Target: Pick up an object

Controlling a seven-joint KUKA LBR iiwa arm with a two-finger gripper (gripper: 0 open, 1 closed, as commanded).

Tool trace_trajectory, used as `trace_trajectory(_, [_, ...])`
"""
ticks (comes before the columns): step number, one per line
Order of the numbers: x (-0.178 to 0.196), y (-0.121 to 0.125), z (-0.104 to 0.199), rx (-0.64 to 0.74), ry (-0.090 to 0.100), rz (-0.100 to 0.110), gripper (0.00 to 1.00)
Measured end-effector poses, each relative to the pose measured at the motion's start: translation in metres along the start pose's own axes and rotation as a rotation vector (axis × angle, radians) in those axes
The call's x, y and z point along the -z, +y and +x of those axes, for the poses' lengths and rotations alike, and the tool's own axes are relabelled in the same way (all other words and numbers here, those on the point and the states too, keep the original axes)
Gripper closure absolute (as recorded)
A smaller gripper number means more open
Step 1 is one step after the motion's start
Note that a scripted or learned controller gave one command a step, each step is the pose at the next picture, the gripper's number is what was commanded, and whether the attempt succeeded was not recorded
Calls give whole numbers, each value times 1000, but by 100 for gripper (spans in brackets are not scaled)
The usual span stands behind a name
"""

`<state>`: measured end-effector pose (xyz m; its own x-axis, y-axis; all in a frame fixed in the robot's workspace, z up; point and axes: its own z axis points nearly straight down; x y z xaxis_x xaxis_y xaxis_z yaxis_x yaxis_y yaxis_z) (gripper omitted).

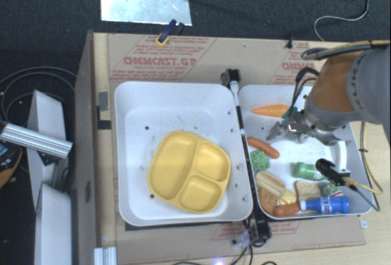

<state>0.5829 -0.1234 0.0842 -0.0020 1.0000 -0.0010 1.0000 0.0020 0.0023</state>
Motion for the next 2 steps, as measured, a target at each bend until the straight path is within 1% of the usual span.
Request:
trace_trajectory(1, [1,36,-35,-1,-1,-1,0])
trace_trajectory(2, [0,-76,-58,-2,0,3,0])
